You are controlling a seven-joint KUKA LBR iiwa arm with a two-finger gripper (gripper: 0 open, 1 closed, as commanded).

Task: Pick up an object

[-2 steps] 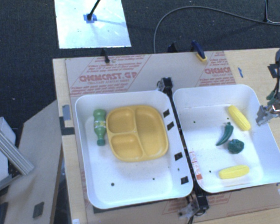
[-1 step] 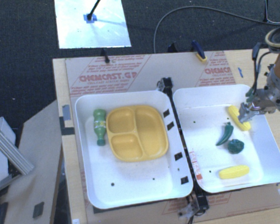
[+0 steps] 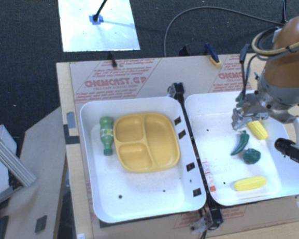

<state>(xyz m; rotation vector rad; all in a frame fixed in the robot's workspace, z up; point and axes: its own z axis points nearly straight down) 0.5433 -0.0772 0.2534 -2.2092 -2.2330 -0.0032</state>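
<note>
My gripper [image 3: 244,119] hangs low over the back of the right bin [image 3: 218,188], at the end of the grey arm with the orange band. Just below it and to its right lies a short yellow corn cob [image 3: 258,130], close to the gripper's tip. A curved green pepper [image 3: 240,144] lies just in front of the gripper. A dark green lumpy piece [image 3: 251,156] sits beside the pepper. A long yellow piece [image 3: 250,184] rests near the bin's front wall.
The left bin [image 3: 102,198] holds a yellow divided plate [image 3: 145,141] and a green bottle [image 3: 106,134] lying along its left side. A black hinge strip [image 3: 191,154] runs between the bins. A black fitting [image 3: 292,149] overhangs the right bin's right rim.
</note>
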